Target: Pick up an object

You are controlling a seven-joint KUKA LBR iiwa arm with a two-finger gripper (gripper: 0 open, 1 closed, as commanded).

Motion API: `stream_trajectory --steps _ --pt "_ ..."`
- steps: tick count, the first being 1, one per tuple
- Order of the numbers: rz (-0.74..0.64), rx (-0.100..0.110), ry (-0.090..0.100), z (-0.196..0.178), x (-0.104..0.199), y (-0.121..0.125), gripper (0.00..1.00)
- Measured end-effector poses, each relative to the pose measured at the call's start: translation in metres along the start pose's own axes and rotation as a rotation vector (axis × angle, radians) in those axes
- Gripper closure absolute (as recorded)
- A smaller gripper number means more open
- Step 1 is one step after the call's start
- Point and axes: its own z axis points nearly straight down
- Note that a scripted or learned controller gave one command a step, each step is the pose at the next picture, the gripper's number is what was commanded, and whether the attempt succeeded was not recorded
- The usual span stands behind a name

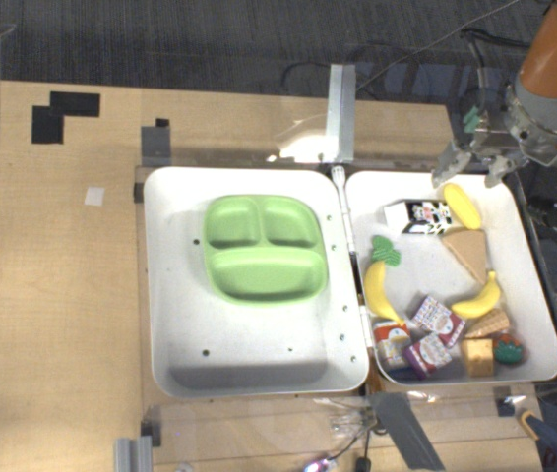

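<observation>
Currently the gripper [473, 168] hovers over the far edge of the right bin [539, 293], fingers spread apart and holding nothing. To grasp well, descend straight and straddle the short yellow piece [462, 206] across its narrow width. That piece lies just below the fingertips, near the bin's far edge.

Arm poised over the right bin's far corner

The gripper [473, 168] hangs, fingers spread, above the far rim of the right bin [537, 264], just beyond a small yellow lemon-like piece [462, 206]. Nearer the bin's front lie two bananas [383, 293], packets and toys. Left of the bin, a green divided plate [262, 246] sits in the left bin [175, 293].
</observation>
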Motion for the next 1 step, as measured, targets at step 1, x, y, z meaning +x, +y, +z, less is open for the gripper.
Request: stream_trajectory --steps 1 --pt "0.002 -0.018 -0.002 0.1349 0.0229 0.0014 0.0"
